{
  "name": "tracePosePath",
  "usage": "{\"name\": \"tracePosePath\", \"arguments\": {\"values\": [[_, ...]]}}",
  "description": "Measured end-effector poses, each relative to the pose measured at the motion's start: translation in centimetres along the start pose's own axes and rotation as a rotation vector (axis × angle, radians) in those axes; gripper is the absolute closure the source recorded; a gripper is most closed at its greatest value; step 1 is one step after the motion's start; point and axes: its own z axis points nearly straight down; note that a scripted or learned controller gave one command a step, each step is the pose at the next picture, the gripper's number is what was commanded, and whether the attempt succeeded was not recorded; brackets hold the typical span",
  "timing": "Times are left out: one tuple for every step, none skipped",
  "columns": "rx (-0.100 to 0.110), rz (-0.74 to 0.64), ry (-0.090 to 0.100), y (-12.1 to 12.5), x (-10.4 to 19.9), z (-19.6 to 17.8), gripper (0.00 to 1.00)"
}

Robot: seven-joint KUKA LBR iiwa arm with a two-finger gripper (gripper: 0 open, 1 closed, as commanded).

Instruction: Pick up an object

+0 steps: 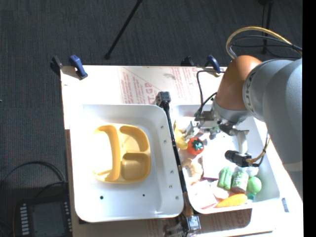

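Your gripper (206,127) hangs over the right bin's (266,194) crowded toys, its grip unreadable, so the tomato toy (196,146) may slip sideways.

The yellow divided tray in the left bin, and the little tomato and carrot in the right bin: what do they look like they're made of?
The yellow divided tray looks like moulded plastic: one even colour, rounded compartment walls, a soft sheen. The small red tomato and orange carrot seem to be toy food, probably plastic too, given their flat bright colours, though they are too small to be sure. The shallow white left bin also looks like smooth plastic.
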Motion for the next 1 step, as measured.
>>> {"name": "tracePosePath", "arguments": {"values": [[0.001, 0.002, 0.001, 0.01, -0.04, -0.96, 1.00]]}}
